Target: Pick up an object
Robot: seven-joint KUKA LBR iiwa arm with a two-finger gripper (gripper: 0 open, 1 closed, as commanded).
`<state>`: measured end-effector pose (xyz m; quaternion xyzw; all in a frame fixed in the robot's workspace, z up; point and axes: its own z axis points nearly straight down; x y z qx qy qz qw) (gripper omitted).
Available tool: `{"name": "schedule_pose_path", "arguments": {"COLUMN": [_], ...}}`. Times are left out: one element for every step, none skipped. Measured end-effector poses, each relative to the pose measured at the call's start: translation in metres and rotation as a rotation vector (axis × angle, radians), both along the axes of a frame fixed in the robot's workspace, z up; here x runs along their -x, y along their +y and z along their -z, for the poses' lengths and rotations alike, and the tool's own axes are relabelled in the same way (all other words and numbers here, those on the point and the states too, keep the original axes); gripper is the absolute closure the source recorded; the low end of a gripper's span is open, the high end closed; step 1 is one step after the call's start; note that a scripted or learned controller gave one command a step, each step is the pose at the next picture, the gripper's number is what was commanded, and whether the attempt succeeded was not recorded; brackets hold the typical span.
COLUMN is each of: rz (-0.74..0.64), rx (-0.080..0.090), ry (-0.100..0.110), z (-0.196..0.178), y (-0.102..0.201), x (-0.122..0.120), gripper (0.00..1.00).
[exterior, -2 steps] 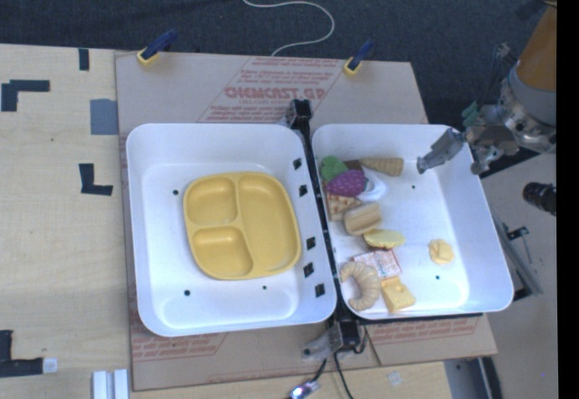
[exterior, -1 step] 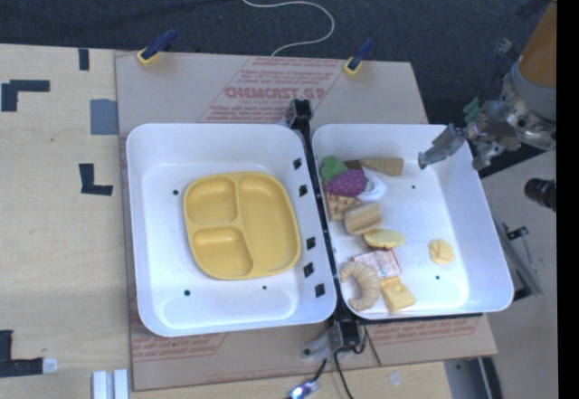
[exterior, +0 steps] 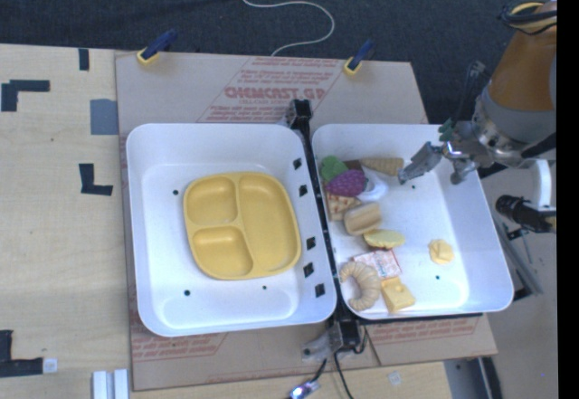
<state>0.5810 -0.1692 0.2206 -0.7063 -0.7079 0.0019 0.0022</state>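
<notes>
While the pincer point(exterior: 432, 162) hovers with fingers spread, holding nothing | we target the bread slice point(exterior: 384, 166) near the tabletop's far edge | likely light, stiff; grip its long sides.

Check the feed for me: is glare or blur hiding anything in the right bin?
Camera view: lighting is even, with no strong glare on the right bin; the small toy foods look soft and low-detail; the gripper is slightly blurred, so its jaws are hard to read.
</notes>
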Motion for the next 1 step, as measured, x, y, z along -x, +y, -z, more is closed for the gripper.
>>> {"name": "schedule_pose_path", "arguments": {"rz": [0.000], "rx": [0.000], "ry": [0.000], "z": [0.0450], "y": [0.0059], "x": [0.0028], "gripper": [0.00]}}
